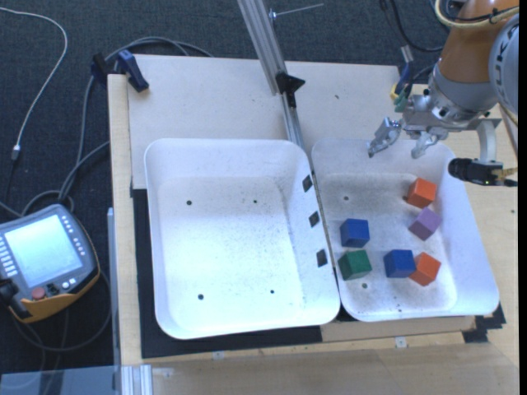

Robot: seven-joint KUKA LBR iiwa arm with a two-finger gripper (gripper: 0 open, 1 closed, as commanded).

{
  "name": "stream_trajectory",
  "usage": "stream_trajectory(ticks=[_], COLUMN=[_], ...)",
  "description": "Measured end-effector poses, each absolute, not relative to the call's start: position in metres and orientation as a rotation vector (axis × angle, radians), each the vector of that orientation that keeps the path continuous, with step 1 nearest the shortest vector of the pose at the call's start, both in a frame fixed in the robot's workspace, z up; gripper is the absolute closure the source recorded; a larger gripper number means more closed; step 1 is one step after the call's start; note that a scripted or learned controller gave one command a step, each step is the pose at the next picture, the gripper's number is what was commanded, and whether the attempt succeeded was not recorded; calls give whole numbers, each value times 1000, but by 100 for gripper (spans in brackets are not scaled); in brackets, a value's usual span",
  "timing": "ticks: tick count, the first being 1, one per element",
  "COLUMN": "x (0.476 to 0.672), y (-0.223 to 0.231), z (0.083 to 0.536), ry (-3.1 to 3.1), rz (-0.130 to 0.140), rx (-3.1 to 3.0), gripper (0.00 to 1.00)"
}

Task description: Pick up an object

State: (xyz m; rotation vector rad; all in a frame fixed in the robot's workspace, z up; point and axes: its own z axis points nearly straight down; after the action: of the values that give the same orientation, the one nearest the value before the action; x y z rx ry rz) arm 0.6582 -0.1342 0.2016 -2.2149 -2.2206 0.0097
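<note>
Gripper (pixel 403 141) hangs over the far edge of the right bin (pixel 482 280), fingers spread wide, nothing between them. Six blocks lie in that bin: orange block (pixel 422 192) and purple block (pixel 426 223) near the right edge; blue block (pixel 355 232) toward the middle; green block (pixel 356 264), second blue block (pixel 399 263) and second orange block (pixel 426 268) along the near edge.

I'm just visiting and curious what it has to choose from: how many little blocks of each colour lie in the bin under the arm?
Small blue cubes: 2
Small orange cubes: 2
Small green cube: 1
Small purple cube: 1
Total: 6, all in the right white bin.
</note>
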Motion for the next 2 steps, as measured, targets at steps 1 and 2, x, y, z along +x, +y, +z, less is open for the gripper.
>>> stream_trajectory(ticks=[1, 2], x=[609, 566], y=[-90, -84], z=[106, 95], ry=[-2215, -2214], rz=[14, 11], rx=[-2207, -2214], gripper=[0, 0])
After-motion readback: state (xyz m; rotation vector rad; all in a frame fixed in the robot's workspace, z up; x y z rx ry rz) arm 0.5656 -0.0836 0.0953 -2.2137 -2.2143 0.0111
